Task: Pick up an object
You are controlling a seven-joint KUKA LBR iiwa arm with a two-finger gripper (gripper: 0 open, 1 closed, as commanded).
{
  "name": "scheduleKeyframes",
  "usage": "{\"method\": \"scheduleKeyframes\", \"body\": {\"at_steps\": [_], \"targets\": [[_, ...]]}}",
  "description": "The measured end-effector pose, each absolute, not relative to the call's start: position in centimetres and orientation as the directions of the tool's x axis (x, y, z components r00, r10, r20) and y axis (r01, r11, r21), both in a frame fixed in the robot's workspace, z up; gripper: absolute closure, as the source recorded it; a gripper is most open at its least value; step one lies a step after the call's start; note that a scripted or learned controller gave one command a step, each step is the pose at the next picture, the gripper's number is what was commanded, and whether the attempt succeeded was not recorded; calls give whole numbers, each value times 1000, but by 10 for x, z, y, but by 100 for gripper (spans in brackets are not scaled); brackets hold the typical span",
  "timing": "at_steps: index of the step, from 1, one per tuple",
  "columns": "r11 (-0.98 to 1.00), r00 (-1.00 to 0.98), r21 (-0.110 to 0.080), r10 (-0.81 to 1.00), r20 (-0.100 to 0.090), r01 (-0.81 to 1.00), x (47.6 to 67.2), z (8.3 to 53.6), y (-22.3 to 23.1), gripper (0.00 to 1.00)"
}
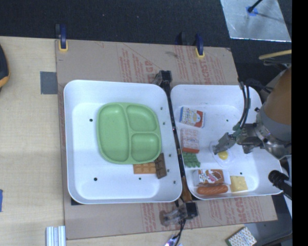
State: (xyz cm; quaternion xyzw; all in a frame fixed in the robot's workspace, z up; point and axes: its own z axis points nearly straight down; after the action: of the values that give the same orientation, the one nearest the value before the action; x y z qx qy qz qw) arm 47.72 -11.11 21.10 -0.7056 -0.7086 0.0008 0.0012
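Note:
My gripper point(222, 148) reaches in from the right over the right bin point(215, 94), low above a small yellow-and-white piece point(224, 156) that lies just under its fingertips. Whether the piece is held between them I cannot tell. Around it in the right bin lie a white carton with a blue and red label point(192, 117), a red-and-white packet point(190, 139), a green toy point(191, 160), a packet with a red picture point(211, 177), a sausage point(211, 190) and a yellow cracker point(238, 183).
The left bin point(79, 137) holds a green divided plate point(129, 132), an orange block point(144, 169) and a brown block point(160, 165). A black divider point(170, 117) runs between the bins. A cable point(244, 109) loops above the wrist.

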Motion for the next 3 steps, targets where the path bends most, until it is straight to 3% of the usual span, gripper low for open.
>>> {"method": "scheduleKeyframes", "body": {"at_steps": [1,2,3], "targets": [[4,-4,3,1000,-5,1000,563,98,-187,0],[3,-3,-10,1000,4,1000,501,90,-151,0],[4,-4,4,1000,-5,1000,562,93,-215,0]]}}
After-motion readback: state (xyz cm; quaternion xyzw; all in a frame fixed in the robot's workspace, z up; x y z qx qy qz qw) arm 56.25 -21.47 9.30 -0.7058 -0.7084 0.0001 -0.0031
